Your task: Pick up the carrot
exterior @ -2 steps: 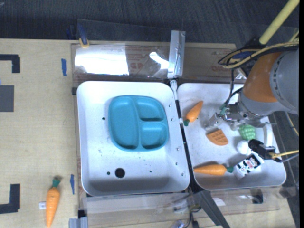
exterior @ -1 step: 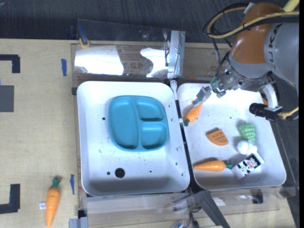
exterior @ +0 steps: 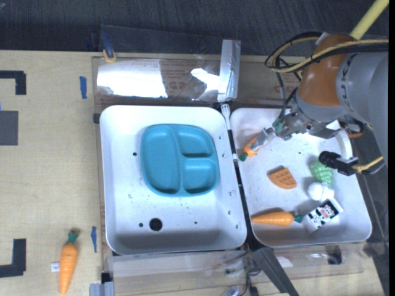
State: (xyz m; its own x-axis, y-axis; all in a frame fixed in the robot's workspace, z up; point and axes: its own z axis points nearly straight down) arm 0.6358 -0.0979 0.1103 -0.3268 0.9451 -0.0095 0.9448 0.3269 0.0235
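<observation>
- Camera view, far left of and below the blue plate: loose carrot lying on the bare bench, outside both bins, probably beyond the arm's working area.
- Around the blue plate: left bin, plate laid flat in its middle.
- Just right of the blue plate, past the bin wall: small carrot at the right bin's left edge, pincer slanting down at it from the upper right, likely lined up for a grab; released or clenched, cannot tell.
- Right of and below the blue plate: long carrot lying flat, untouched.
- Farthest right of the blue plate: black-and-white patterned block; print too small to read, no other legible writing.
</observation>
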